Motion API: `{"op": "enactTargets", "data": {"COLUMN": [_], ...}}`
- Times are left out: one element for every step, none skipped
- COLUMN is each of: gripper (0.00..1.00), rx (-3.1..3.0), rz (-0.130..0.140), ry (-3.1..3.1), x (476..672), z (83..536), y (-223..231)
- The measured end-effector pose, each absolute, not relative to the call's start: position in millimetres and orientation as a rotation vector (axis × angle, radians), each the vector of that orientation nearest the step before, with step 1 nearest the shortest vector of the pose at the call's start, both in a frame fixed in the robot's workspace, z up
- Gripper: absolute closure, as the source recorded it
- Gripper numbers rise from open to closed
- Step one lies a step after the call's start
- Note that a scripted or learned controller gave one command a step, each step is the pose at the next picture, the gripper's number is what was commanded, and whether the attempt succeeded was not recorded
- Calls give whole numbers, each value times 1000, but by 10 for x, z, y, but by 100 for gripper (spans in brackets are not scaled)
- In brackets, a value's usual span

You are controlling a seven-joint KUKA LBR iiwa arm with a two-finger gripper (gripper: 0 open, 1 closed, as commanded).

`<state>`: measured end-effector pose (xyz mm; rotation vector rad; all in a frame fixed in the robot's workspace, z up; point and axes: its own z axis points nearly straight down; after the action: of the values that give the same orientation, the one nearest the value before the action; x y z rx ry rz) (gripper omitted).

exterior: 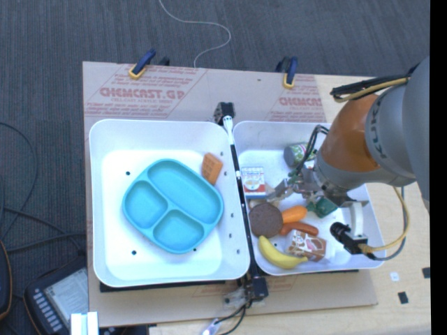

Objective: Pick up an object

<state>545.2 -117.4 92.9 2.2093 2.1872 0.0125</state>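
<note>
The arm is reaching in from the right and hanging low over the right bin (380,218), with the hand (302,185) sitting among the clutter there. Whether the hand is open or closed I cannot tell; its tip is blending into the items beneath it.

The likely targets are lying just beside it: a carrot (294,214) touching a brown round disc (265,219), a small red and white box (252,180) to the far left, a banana (278,252) along the near wall, and a printed packet (307,245) next to it. A blue divided plate (172,205) and an orange block (211,167) are resting in the left bin (98,187), well apart from the hand.

The risk is crowding: things are pressing together, so the hand may be nudging two at once, or slipping off the rounded carrot and coming up with nothing.
</note>
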Motion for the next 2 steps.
{"op": "enactTargets", "data": {"gripper": [100, 0], "rx": [2212, 2214], "rz": [18, 15], "ry": [2201, 2202], "x": [5456, 5447], "z": [1027, 1016], "y": [-1125, -1126]}}
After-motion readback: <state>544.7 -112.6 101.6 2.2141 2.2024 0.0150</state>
